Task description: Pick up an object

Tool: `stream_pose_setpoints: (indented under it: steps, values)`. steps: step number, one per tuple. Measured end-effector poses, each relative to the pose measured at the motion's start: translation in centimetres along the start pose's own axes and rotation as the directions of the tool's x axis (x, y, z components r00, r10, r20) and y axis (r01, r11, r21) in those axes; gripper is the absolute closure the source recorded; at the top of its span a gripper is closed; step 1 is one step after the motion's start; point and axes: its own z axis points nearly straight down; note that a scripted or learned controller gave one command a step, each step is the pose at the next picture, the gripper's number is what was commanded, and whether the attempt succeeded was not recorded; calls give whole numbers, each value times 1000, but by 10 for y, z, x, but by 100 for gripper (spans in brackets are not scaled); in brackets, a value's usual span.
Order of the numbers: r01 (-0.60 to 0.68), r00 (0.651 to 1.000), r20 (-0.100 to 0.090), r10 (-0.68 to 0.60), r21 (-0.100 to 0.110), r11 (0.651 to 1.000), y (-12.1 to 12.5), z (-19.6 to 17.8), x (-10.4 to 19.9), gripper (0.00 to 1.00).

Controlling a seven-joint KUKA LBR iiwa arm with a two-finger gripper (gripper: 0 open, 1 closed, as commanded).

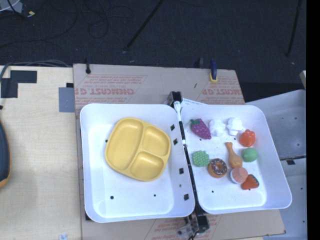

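Two bins sit side by side on the bench. The left bin [95, 199] holds a yellow tray [137, 148], lying flat with its three wells bare. The right bin [270, 194] holds the toy food, bunched toward its right half: grapes [201, 129], donut [217, 168], drumstick [233, 155], strawberry [250, 182]. Any of these would serve as the pick. Most touch a neighbour; the grapes lie apart, likely the cleanest approach. Gripper state: cannot tell.

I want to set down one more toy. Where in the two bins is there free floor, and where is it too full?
Free: the right bin floor along its near edge, below the donut and strawberry; the left bin floor below the yellow plate. Crowded: the right bin's middle and far part, from the grapes to the green ball.
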Motion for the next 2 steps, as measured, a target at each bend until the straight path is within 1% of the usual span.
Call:
stream_pose_setpoints:
  steps: [1, 2]
  values:
    - [-3, 1000, -1, 3, 6, 1000, 0, 54, -48, 100]
    - [-1, 1000, 0, 1, 0, 1000, 0, 38, -39, 100]
